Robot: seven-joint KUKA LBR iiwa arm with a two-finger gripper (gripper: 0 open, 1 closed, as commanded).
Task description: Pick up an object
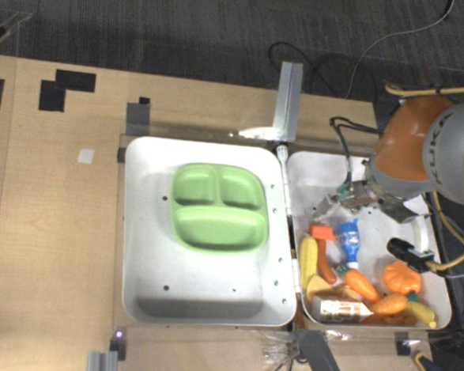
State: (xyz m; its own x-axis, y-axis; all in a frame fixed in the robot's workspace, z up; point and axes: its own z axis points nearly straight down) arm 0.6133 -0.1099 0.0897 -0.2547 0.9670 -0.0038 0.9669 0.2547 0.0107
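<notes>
Gripper hangs over the right bin, toward its back edge; can't tell the finger state. Toys are piled at that bin's front: blue bottle, corn cob, carrot, orange pumpkin. Nothing visibly gripped. Green divided tray lies in the neighbouring left bin.

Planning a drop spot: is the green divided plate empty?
Empty: the green divided plate in the left white bin shows three bare compartments.

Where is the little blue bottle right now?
The blue bottle lies in the right bin, near its middle, between the corn cob on the left and the orange pepper on the right.
</notes>
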